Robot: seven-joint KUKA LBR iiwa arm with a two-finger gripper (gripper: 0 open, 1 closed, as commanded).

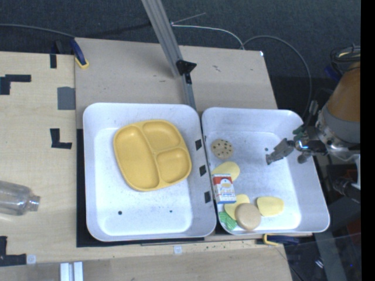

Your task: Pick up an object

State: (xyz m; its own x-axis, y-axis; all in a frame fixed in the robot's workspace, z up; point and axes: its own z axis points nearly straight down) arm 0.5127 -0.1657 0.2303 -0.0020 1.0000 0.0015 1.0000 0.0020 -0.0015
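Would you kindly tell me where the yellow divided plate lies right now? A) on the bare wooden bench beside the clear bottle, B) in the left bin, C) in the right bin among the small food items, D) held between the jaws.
B: the yellow divided plate lies flat inside the left bin, apart from the cookie and other small items in the right bin.
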